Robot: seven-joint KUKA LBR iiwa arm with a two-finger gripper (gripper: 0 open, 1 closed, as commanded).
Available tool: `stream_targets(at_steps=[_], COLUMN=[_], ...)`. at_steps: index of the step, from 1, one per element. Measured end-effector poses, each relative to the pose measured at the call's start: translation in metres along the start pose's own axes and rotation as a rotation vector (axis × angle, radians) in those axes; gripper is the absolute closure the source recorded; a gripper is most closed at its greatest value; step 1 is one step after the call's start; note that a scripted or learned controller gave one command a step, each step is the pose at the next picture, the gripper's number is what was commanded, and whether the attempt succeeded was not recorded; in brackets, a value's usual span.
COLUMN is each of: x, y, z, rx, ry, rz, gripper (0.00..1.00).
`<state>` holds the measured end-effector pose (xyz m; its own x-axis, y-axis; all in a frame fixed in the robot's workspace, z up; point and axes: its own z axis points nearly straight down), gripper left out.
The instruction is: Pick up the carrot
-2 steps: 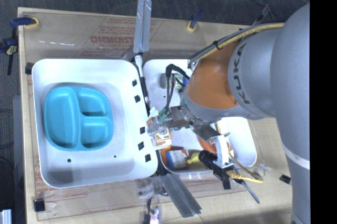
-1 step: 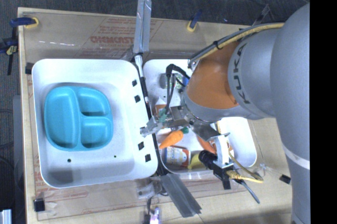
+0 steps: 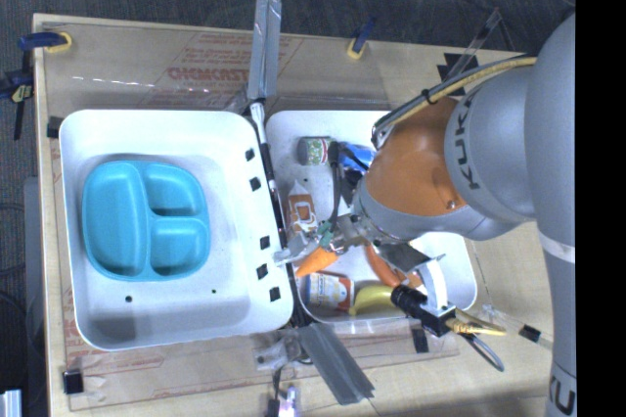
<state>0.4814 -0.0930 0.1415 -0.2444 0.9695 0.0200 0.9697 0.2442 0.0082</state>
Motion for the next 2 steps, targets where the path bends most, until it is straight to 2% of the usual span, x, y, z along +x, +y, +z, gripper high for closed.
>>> stream_targets(at_steps=[1, 2], x=[-0.0094, -0.0109], y=[0.0059, 0.0073], z=[0.0163, 0.0170], rx=[-0.019, -0.024], ry=[0.017, 0.019], rz=[-0.140, -0.185], gripper=[0.00, 0.00])
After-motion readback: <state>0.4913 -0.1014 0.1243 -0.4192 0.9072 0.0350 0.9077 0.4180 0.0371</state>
